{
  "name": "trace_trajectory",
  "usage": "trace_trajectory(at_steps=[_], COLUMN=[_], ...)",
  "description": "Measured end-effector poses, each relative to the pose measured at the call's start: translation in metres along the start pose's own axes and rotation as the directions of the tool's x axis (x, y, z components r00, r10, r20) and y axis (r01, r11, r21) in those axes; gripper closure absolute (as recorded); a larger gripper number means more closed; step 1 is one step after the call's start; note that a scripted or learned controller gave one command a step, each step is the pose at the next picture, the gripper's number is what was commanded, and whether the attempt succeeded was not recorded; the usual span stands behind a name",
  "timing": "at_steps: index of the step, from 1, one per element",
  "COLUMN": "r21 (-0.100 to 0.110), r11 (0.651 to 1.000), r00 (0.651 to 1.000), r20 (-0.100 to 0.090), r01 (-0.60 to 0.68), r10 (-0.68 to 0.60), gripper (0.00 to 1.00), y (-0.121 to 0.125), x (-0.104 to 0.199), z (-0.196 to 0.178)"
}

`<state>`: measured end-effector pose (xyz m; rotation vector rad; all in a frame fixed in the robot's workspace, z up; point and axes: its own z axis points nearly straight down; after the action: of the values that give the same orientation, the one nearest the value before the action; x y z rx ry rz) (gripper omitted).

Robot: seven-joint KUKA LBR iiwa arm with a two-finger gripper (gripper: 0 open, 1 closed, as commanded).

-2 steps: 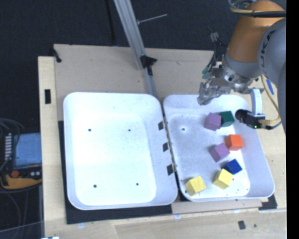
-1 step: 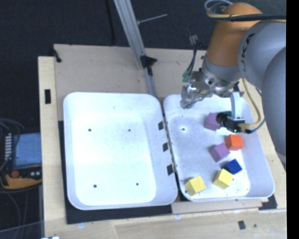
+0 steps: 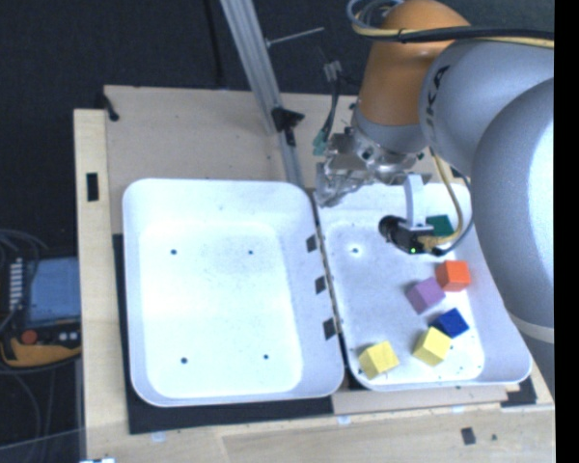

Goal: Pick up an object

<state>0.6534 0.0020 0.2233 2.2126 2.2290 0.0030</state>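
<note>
The grey arm (image 3: 502, 133) comes in from the right, its orange band (image 3: 405, 56) bent down over the far edge of the right bin (image 3: 367, 268). The fingers (image 3: 330, 189) hang at that bin's far-left corner, by the divide with the left bin (image 3: 212, 287); whether they are spread or pressed together cannot be told. On the desk (image 3: 174, 133), the right bin holds blocks near its right and near edges: orange (image 3: 454, 275), purple (image 3: 426, 294), blue (image 3: 452, 322), two yellow (image 3: 431, 345) (image 3: 377, 359), and a green one (image 3: 438, 226). No writing is legible.

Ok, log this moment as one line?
arm: over right bin far end | gripper: near divider, fingers unclear | blocks: orange, purple, blue, two yellow | picked: none seen
</note>
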Motion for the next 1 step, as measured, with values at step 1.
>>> trace_trajectory(at_steps=[1], r21=[0.002], r11=[1.0], r00=[1.0], r20=[-0.001], r01=[0.0], r10=[0.0], gripper=[1.0], y=[-0.0113], x=[0.0424], z=[-0.0076])
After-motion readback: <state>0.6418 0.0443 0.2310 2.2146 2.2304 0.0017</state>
